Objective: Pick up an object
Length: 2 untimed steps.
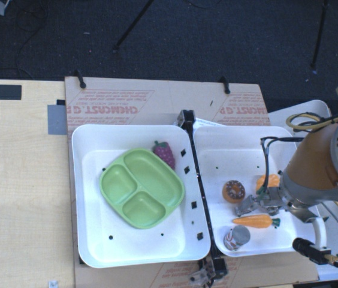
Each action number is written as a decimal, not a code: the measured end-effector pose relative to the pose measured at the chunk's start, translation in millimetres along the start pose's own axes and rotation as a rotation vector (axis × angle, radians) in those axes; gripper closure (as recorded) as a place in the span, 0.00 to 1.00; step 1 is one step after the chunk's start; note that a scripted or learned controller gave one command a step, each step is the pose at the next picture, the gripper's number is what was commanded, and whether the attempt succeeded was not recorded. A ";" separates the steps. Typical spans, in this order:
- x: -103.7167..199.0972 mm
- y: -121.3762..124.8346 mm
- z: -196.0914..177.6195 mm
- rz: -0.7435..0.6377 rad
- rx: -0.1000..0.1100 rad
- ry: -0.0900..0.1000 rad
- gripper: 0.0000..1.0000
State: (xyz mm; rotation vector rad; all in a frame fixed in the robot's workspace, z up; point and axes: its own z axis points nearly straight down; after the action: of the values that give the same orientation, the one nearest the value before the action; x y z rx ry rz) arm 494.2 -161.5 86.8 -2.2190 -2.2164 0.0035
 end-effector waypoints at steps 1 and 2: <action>-1.3 0.3 -12.6 0.005 -0.001 0.000 1.00; 5.6 -2.2 -57.8 -0.003 -0.006 -0.002 1.00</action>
State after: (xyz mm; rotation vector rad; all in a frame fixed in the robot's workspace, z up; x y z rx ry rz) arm 492.2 -156.0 144.6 -2.2197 -2.2237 -0.0012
